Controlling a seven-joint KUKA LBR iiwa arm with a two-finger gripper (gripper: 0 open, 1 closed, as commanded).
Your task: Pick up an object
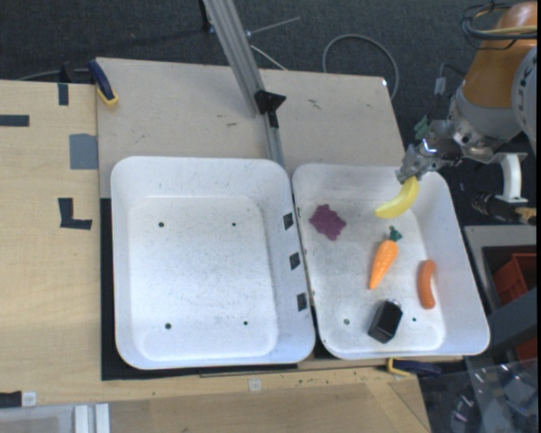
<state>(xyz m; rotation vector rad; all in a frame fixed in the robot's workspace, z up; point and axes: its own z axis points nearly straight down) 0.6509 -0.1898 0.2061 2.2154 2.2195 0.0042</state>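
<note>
My gripper (416, 168) is over the far right corner of the right bin (460, 332). It is shut on the top end of a yellow banana (397, 204), which hangs down and to the left from the fingers. Below it in the same bin lie a purple lump (327, 221), an orange carrot with a green top (383, 262), a small orange sausage (426, 284) and a black block (385, 321).
The left bin (126, 242) sits beside the right one, with black clips along the shared rims. A slanted metal rail (243, 57) runs from the top down to the bins' far edge. Cables lie on the bench behind.
</note>
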